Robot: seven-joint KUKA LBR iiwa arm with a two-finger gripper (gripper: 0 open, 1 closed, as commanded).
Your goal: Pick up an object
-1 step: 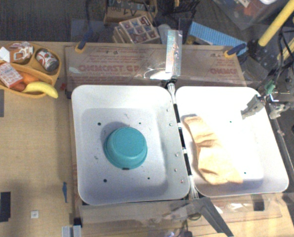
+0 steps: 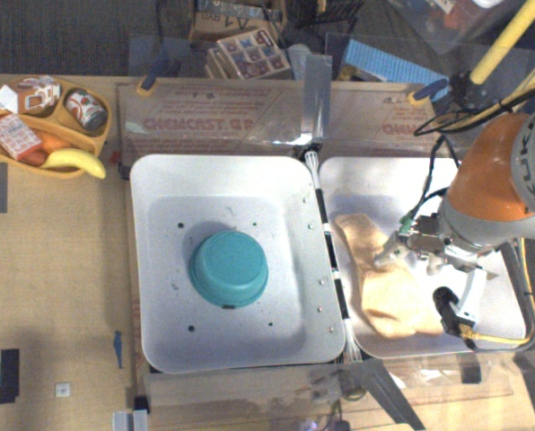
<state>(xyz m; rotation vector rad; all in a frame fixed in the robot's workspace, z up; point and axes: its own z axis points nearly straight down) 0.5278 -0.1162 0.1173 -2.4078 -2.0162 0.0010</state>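
Clearly the coming move turns on the right bin [image 2: 510,321], where one tan cloth [image 2: 389,285] lies crumpled against its left wall, its long axis running from the bin's far side toward the near edge. The arm [image 2: 487,187] hangs over this bin, and the jaws [image 2: 409,241] sit above the cloth's right edge, so the cloth spreads left of and nearer than them. How wide they stand cannot be told, nor whether anything is held. Beyond that wall, the left bin [image 2: 160,196] holds one teal bowl [image 2: 230,268], upside down, near its middle.
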